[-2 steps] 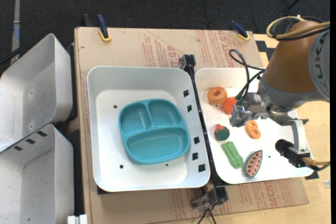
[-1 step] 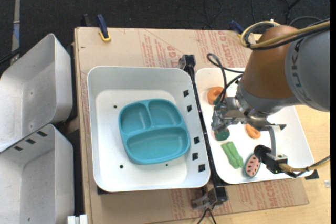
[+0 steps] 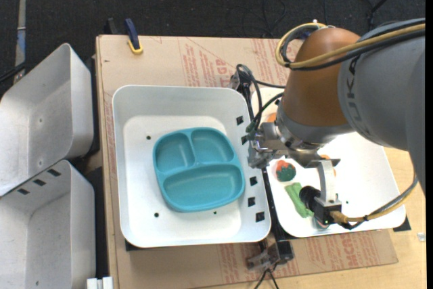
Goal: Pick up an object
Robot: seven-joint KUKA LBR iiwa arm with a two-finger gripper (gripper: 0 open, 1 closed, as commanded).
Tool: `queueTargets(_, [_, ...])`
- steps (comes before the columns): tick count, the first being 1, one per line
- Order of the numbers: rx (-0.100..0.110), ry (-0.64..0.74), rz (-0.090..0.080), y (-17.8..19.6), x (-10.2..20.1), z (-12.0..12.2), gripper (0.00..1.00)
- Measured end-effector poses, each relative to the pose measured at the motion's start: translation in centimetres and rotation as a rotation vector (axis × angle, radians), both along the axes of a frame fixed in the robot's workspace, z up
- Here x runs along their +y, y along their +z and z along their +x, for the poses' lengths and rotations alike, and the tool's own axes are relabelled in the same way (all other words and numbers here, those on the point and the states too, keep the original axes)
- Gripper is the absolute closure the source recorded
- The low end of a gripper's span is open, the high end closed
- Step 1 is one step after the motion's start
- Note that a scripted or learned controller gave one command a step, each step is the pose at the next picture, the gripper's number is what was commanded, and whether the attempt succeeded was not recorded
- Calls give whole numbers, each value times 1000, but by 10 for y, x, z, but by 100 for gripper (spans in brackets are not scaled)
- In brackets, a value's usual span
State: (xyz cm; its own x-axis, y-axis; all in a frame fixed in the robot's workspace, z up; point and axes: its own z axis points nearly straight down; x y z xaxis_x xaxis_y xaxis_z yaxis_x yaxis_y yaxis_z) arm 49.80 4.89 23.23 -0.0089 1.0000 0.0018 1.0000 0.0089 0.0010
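Observation:
My arm reaches in from the right and hangs over the right bin, covering much of it. The gripper sits low at that bin's left wall, close to the divider between the bins. Just to its right lies a small round green object with a red-orange patch. Below that, a light green elongated piece rests on the bin floor. A teal divided plate lies flat in the middle of the left bin, apart from the gripper.
The bench top is brown board around both bins. Two large white containers stand off the bench at the left. Cables run along the divider near the gripper.

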Motion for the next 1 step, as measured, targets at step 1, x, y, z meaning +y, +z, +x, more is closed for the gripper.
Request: queueTargets(1, [1,-1,-1,-8,46,7,100])
